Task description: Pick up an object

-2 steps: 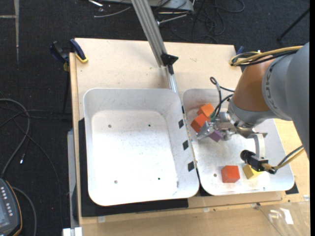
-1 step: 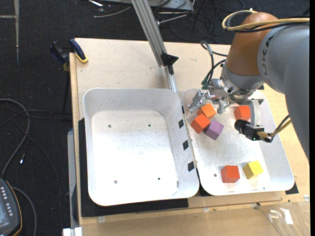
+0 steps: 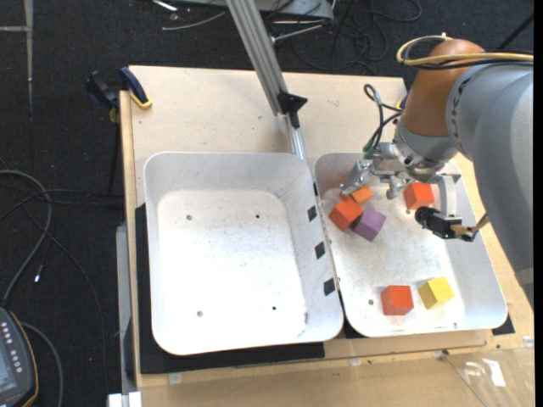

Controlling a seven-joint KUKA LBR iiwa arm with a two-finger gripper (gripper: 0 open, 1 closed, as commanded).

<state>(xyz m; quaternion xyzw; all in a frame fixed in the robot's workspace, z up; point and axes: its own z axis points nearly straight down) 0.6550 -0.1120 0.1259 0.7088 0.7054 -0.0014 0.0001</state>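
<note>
Gripper (image 3: 383, 176) position: over the far part of the right bin (image 3: 475, 265), where my arm (image 3: 475, 100) reaches in from the right side of the camera view. My grey wrist with its orange band (image 3: 437, 91) sits above the bin's far edge, and a yellow cable (image 3: 424, 45) loops over the band. Whether my hand is released or clenched cannot be told, as the wrist body hides most of it; nothing is visibly held. Objects in the right bin: a small orange block (image 3: 361, 195) lies just beside my gripper on its near-left side; a larger orange block (image 3: 345, 214) touches it, and a purple block (image 3: 369, 224) lies against that one on its right. A further orange block (image 3: 418, 196) rests just to the right of my gripper, partly under the wrist hardware. A black fitting (image 3: 441, 225) on my wrist hangs above the bin floor near that block. Toward the near edge of the same bin, a red-orange block (image 3: 397, 299) and a yellow block (image 3: 437, 292) lie side by side, well apart from my gripper. Adjacent on the left stands the left bin (image 3: 225, 253). Both bins rest on a tan bench (image 3: 212, 108), and a slanted metal rail (image 3: 259, 45) crosses its far edge.
</note>
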